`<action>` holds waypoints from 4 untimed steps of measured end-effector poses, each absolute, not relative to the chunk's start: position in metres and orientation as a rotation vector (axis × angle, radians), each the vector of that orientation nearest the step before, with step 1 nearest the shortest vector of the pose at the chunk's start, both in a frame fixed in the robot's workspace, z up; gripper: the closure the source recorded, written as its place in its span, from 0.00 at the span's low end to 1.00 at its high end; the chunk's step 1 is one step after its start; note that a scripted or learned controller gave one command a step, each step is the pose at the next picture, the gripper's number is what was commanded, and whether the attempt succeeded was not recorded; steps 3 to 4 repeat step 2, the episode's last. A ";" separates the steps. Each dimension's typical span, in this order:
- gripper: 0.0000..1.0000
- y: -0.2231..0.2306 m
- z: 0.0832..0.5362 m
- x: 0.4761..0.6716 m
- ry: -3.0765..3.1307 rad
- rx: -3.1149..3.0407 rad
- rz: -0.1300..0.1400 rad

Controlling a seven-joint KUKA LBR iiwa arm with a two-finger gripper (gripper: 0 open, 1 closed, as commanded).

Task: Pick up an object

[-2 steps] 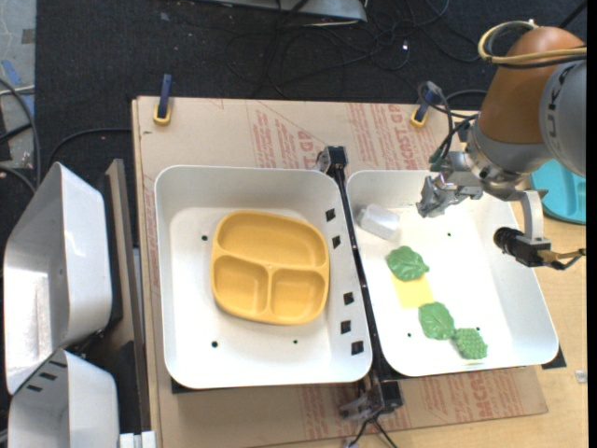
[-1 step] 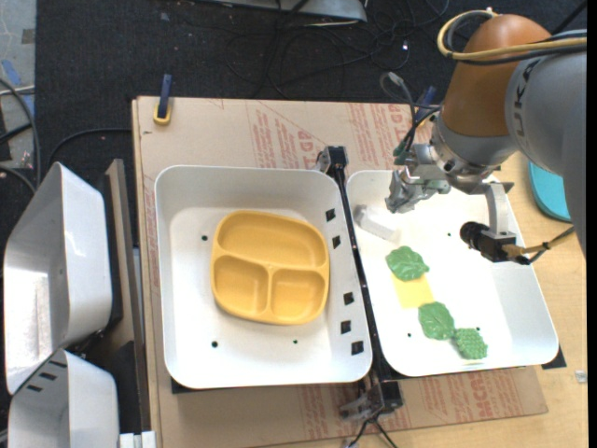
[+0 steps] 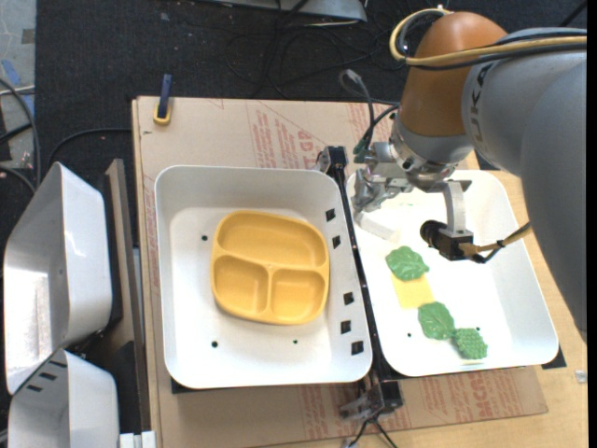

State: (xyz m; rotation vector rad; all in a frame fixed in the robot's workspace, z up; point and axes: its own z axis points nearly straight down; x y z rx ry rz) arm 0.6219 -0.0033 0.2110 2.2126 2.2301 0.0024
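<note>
Two bins, one arm low over the right one

Two shallow white bins sit side by side on a brown cardboard sheet (image 3: 280,124). In the left bin (image 3: 177,250), a yellow divided plate (image 3: 270,267) lies near the middle, with one long compartment toward the far edge and two smaller ones toward the near edge. The right bin (image 3: 527,306) carries three green pieces: one (image 3: 407,263) near its centre, two more (image 3: 436,320) (image 3: 470,343) toward the near edge, close together. A flat yellow square (image 3: 412,291) lies between the first green piece and the second. A small white block (image 3: 380,224) rests near the bin's far-left corner. The gripper (image 3: 378,187) hangs over that same corner, just above the white block; whether it is released or clenched cannot be told here.
</note>
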 end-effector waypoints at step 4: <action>1.00 0.100 0.242 0.643 2.228 2.213 0.005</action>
